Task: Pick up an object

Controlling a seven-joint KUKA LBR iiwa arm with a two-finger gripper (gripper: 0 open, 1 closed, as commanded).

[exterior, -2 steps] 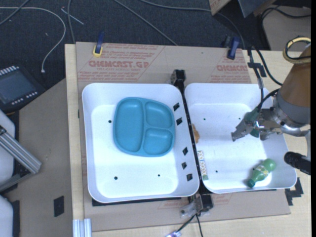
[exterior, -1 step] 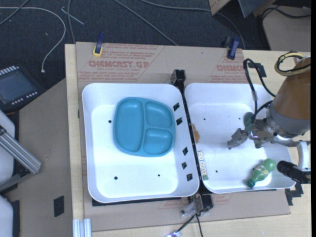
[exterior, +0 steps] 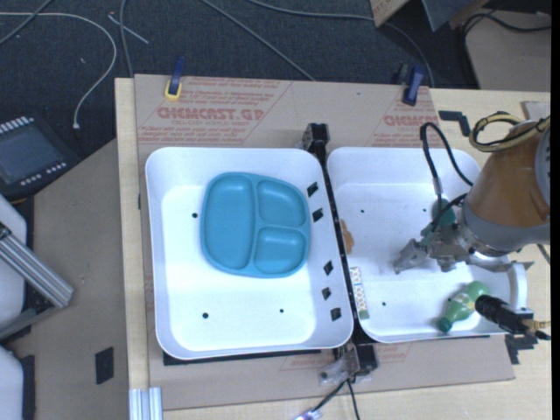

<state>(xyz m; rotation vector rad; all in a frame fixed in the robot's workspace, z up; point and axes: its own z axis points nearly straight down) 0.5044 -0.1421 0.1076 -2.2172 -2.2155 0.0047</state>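
Note:
A small green bottle-shaped object (exterior: 458, 308) lies in the right bin (exterior: 385, 213), near its front right corner. My gripper (exterior: 413, 256) hangs low over the middle of that bin, up and to the left of the green object and apart from it. Nothing shows in the gripper. The arm's orange band (exterior: 512, 186) rises behind it on the right. A blue divided plate (exterior: 255, 224) lies flat in the left bin (exterior: 236, 322), toward its back.
A black divider with clips (exterior: 325, 226) runs between the two bins. A small label strip (exterior: 358, 290) lies at the right bin's left wall. Black cables (exterior: 437, 160) loop over the right bin's back right. Cardboard (exterior: 219, 108) borders the bins.

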